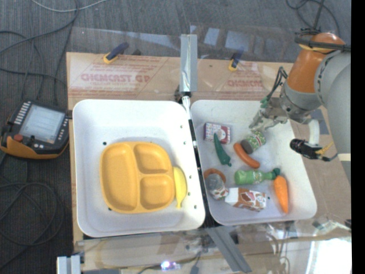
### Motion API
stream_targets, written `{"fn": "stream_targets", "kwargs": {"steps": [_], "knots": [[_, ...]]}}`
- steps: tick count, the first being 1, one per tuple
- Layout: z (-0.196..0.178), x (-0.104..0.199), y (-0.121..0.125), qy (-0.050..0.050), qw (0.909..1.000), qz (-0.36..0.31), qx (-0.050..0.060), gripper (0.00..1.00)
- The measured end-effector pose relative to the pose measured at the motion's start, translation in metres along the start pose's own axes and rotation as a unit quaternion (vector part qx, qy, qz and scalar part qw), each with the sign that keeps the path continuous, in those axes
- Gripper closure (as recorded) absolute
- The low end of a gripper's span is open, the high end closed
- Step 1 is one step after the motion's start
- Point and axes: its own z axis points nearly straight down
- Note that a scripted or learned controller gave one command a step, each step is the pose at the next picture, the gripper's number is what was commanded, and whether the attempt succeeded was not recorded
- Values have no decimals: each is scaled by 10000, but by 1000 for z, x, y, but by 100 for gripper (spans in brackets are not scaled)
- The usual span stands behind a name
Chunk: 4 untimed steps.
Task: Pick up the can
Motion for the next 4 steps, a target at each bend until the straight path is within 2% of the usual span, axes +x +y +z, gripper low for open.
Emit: {"fn": "stream_targets", "kwargs": {"steps": [1, 2, 3, 4], "knots": [[0, 0, 0, 0, 10000, -1, 2, 0], [-45, 19, 13, -22, 9911, 1332, 10, 0], [6, 10, -28, 1, 9741, 2260, 5, 0], [-79, 16, -24, -34, 9932, 1162, 11, 0]]}}
